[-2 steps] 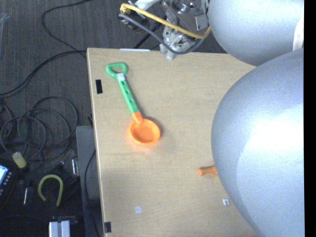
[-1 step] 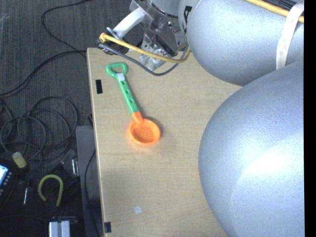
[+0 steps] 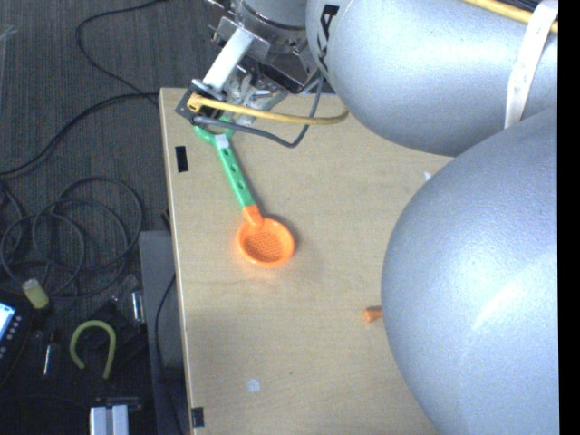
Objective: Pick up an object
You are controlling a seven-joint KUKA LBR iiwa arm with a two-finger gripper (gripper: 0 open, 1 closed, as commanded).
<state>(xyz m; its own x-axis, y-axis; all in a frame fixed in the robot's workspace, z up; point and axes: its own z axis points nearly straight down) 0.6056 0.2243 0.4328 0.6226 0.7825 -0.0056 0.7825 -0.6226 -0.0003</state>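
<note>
A strainer spoon with a green handle (image 3: 234, 172) and a round orange head (image 3: 265, 242) lies slantwise over the tan bench top (image 3: 299, 352), head toward the middle. My gripper (image 3: 214, 130) comes down from the top of the view at the bench's far left corner. Its fingers are closed on the upper end of the green handle. The grey arm (image 3: 453, 152) covers the right side of the view and hides what lies beneath it.
A yellow cable (image 3: 281, 116) and a black wire loop (image 3: 285, 139) hang beside the gripper. A small orange bit (image 3: 372, 314) sits next to the arm's edge. The bench's left edge (image 3: 172, 243) drops to a carpet with cables (image 3: 72, 234).
</note>
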